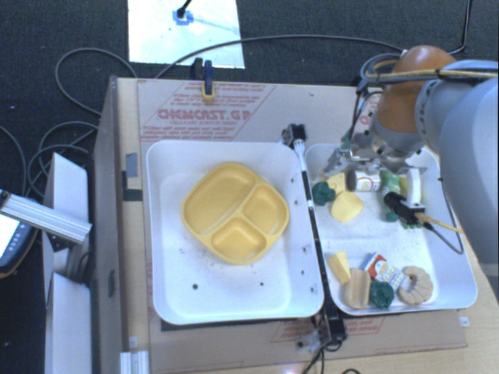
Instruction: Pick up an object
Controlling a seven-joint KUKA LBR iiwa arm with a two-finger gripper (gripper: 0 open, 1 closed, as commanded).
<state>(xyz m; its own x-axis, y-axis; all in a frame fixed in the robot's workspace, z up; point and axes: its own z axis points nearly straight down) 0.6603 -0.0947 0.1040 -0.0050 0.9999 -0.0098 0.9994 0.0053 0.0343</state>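
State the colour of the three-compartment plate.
The three-compartment plate is plain yellow, seen best from above in the camera view.

Plate [235,212] lies in left bin [178,291], doughnut [414,284] in right bin [461,280].

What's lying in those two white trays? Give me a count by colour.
Yellow: 3, plate, lump, wedge
Green: 3, left piece, back piece, front piece
Tan: 2, slab, ring
Red and white: 1, carton
Other: 1, small can
Total: 10; a few small bits are too unclear to count.
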